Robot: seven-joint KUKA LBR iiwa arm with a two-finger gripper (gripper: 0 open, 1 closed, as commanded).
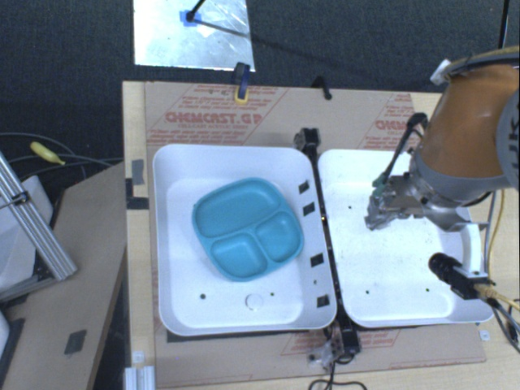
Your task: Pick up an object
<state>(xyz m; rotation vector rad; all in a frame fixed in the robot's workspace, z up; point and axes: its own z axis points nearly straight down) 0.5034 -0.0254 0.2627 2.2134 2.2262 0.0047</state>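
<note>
Below, two white bins (175,242) on cardboard-covered bench (219,116), dark carpet (65,55), fingers' state unclear.

A light blue three-compartment plate (248,227) lies flat, slightly turned, in the middle of the left bin (175,185).

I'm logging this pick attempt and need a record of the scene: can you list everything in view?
Divided plate: one, light blue, three compartments, in the left bin.
Left bin: one, white, shallow, left half of the bench.
Right bin: one, white, shallow, beside the left bin.
Cardboard sheet: one, brown with red print, under both bins.
Shiny sheet: one, silver, on the dark floor beyond the bench.
Arm: one, grey with an orange band, reaching in from the right.
Hand: one, metal, over the right bin's upper part.
</note>
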